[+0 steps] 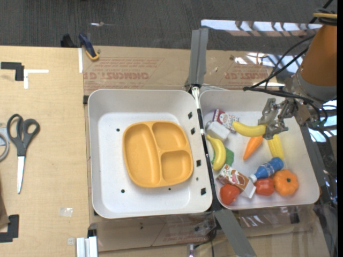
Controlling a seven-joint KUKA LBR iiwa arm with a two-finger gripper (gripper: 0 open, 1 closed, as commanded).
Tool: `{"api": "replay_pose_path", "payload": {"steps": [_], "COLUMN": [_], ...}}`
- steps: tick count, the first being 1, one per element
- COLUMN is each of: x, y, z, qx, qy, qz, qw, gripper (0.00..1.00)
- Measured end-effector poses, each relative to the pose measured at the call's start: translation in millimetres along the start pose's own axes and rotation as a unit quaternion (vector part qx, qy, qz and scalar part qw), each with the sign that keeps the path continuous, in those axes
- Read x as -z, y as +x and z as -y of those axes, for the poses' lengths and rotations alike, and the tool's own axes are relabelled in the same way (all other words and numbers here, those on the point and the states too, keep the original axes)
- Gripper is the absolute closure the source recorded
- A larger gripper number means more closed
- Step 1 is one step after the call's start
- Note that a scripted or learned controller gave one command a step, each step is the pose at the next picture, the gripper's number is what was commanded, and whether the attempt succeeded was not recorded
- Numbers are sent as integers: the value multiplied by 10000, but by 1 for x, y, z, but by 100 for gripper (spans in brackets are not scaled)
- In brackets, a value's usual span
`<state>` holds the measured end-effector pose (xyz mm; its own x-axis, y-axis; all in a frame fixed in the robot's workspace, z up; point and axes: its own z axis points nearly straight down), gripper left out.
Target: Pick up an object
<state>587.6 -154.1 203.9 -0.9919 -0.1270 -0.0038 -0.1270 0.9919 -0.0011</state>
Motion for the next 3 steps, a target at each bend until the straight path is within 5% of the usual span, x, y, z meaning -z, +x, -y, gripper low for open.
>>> {"api": "replay_pose_path", "payload": {"steps": [1,2,3], "x": [-98,20,-111], "y": [50,42,12], "z": [26,-9,-56], "qx": [962,622,-1396], "qy": [3,-1,-1], "qz": [17,9,0], "qw": [9954,9981,9902], "gripper": [100,100,100]}}
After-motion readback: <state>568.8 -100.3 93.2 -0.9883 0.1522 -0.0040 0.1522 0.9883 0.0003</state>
